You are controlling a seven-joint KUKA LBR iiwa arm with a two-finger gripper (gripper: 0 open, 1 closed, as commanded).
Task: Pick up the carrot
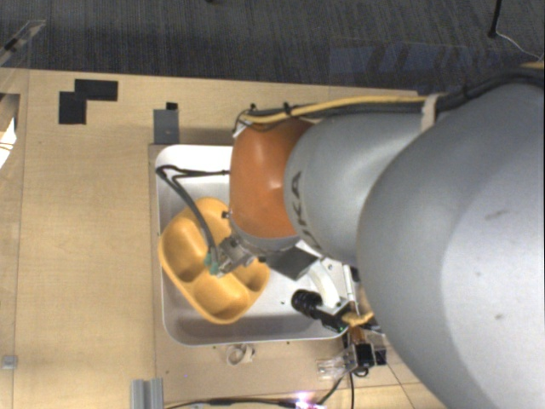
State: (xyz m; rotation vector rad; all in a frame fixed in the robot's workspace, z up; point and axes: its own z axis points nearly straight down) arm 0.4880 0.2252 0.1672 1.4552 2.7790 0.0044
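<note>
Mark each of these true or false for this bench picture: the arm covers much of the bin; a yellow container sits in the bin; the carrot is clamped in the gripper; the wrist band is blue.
1. The arm covers much of the white bin. True.
2. A yellow container sits in that bin. True.
3. The carrot is clamped in the gripper. False: no carrot can be made out, and the wrist blocks the gripper.
4. The wrist band is blue. False: the band is orange.
</note>
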